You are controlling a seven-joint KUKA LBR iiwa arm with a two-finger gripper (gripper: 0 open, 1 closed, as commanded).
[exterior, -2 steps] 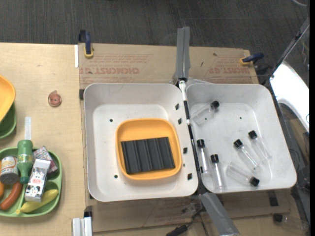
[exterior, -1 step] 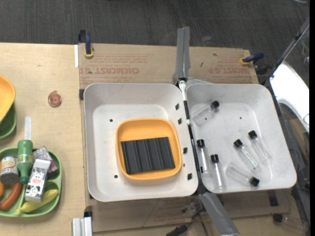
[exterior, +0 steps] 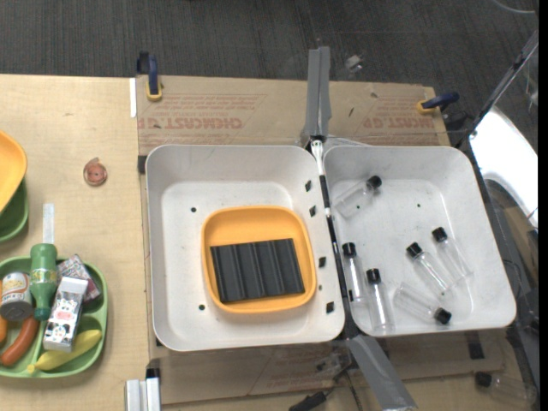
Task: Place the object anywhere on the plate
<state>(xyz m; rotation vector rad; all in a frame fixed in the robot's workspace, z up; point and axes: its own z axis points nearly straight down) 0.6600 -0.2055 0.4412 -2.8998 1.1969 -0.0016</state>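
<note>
An orange square plate (exterior: pixel 257 219) lies in the middle of the left white bin (exterior: pixel 171 229). A black ridged rectangular block (exterior: pixel 257 270) rests flat on the plate, slightly towards its front. Several clear vials with black caps lie loose in the right white bin (exterior: pixel 479 229): one at the back left (exterior: pixel 360 193), two crossing near the middle right (exterior: pixel 425 264), others along the left wall (exterior: pixel 351 268) and at the front (exterior: pixel 419 305).
A green tray (exterior: pixel 96 336) with toy food and a small bottle sits at the left on the wooden bench. A yellow bowl (exterior: pixel 8 174) is at the far left edge. Clamps (exterior: pixel 150 75) hold the cardboard behind the bins.
</note>
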